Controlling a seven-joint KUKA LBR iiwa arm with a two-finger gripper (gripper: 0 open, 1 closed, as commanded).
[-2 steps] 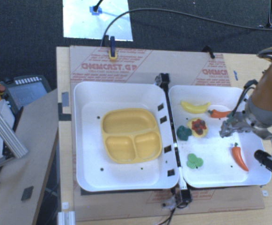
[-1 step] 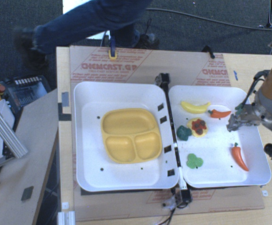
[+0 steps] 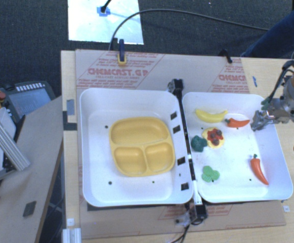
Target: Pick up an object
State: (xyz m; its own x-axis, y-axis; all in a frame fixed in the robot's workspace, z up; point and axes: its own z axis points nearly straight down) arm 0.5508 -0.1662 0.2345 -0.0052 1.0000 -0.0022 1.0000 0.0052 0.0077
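The right bin [image 3: 278, 184] holds several small toy foods. A yellow banana [image 3: 210, 115] lies at the back, with a red chili pepper [image 3: 237, 122] just to its right. A small pizza slice [image 3: 214, 136] and a dark green broccoli piece [image 3: 199, 143] sit mid-bin. A light green leafy piece [image 3: 210, 174] lies near the front, and an orange carrot [image 3: 258, 169] lies at the front right. My gripper [image 3: 262, 119] hangs over the bin's right side, just right of the chili pepper. Nothing shows between its fingers.
The left bin [image 3: 93, 135] bears a yellow divided tray [image 3: 139, 145]. Black clips [image 3: 182, 146] run along the seam between the bins. A teach pendant [image 3: 28, 99] and an aluminium rail [image 3: 5, 140] lie off the bench at left.
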